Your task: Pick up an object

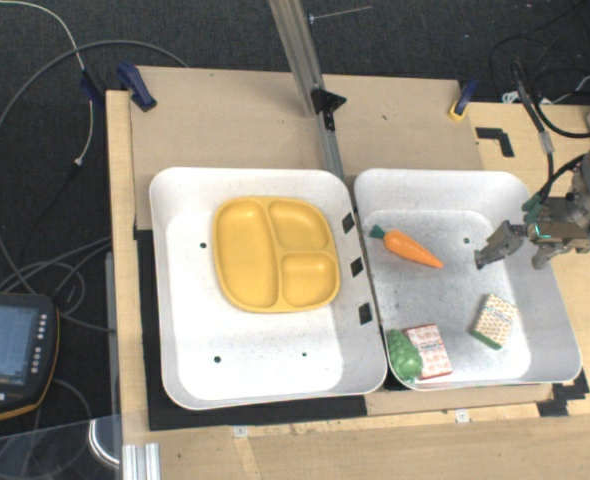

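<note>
Hovering over the right edge of the right bin (pixel 550 298), the end effector (pixel 521 248) had its two dark fingers spread apart, with nothing between them, so it was open and carried no object. From where I stood, the nearest things to pick were the carrot (pixel 411 248), which lay to its left in the upper middle of this bin, and the small patterned box (pixel 494 320), which lay below it, near the right wall. I took the carrot as the likely target. Its long axis ran at a slant across the bin floor: the green top pointed to the upper left, toward the divider between the two bins, and the orange tip pointed to the lower right, roughly toward the end effector. I judged that several things could go wrong. If the fingers closed along this axis and not across it, the tapered body could slip out, because it is round and gets thinner at the tip. If the arm came down beside the carrot, one finger could push it and roll it away. The box near the wall was also not easy, since a finger could hit the bin's raised rim there. The red packet (pixel 429 350) and the green object (pixel 404 356) lay touching each other at the bin's lower left corner, so a grasp there could catch both or neither. The yellow tray (pixel 275 253) sat in the left bin (pixel 175 268), well apart from all this.
</note>
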Robot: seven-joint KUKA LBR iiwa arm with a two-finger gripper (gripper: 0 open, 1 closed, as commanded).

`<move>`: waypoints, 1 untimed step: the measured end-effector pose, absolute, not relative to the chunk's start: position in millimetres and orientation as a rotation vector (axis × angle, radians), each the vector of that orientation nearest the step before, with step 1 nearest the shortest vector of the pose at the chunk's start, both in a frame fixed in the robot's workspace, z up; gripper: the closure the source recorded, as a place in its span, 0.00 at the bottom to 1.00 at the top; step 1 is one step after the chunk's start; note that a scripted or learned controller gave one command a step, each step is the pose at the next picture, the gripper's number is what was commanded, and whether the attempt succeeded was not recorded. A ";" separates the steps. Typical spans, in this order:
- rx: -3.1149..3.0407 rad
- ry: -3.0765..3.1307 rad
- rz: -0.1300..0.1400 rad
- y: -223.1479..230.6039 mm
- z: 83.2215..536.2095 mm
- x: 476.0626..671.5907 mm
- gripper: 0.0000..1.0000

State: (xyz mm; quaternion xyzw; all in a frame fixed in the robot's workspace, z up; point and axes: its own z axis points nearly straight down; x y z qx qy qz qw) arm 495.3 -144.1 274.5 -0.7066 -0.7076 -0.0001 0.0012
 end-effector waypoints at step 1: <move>-2.219 -2.221 -0.001 -144.2 274.5 495.3 0.00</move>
